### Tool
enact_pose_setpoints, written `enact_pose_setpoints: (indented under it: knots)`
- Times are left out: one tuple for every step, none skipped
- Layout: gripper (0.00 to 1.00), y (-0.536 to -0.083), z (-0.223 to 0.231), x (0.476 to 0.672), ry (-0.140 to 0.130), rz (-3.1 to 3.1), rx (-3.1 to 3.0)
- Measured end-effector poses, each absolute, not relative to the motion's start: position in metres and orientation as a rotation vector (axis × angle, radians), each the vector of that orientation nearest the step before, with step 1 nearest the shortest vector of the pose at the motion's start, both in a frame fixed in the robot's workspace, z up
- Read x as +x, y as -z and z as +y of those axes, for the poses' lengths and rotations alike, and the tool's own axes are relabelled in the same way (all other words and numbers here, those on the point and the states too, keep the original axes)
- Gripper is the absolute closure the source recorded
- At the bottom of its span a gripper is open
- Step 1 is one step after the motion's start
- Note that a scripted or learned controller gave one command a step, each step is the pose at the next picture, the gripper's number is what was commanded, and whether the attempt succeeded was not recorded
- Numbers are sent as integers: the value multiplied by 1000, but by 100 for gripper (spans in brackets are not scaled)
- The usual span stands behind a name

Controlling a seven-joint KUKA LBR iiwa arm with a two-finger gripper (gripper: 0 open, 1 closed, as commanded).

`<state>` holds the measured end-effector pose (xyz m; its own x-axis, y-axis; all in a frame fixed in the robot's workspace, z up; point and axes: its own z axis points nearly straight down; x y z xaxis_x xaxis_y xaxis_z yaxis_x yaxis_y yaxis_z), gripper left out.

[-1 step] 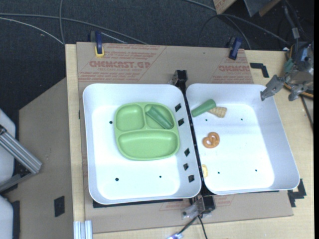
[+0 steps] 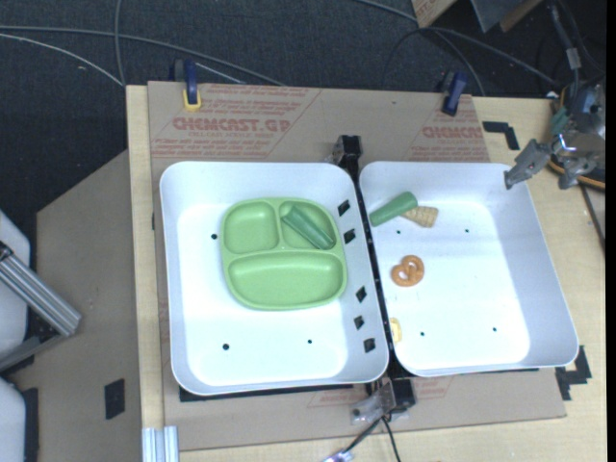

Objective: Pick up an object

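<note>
**Risking a miss among small, bunched targets**

Hovering with the gripper (image 2: 527,167) over the far right corner of the right bin (image 2: 520,340), well apart from every object. Cannot tell from this angle whether wide or narrow, and holding nothing visible.

Expect trouble on the descent: closing on bare bin floor, or clipping the black divider (image 2: 363,258), with all the targets lying toward the left side of that bin. Beware a double contact too, with the green pickle-like piece (image 2: 393,208) touching or just beside the tan wedge (image 2: 422,218). Going for one probably means nudging the other.

Favouring the orange pretzel (image 2: 407,271), alone in the right bin, nearer the camera than that pair. Flat, looped and low-lying, so probably hard to pinch without scraping the floor. Leaving aside the green divided plate (image 2: 279,282) in the left bin (image 2: 192,345), likely too broad to grasp.
</note>
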<state>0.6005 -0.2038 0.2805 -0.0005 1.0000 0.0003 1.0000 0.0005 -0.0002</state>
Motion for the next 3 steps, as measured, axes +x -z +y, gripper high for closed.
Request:
enact_pose_setpoints:
  knots:
    - [0, -235, -211, 601, -4, -2218, -2219]
    - [0, -173, -207, 595, -5, -2217, -2216]
    - [0, -110, -205, 596, -4, -2217, -2216]
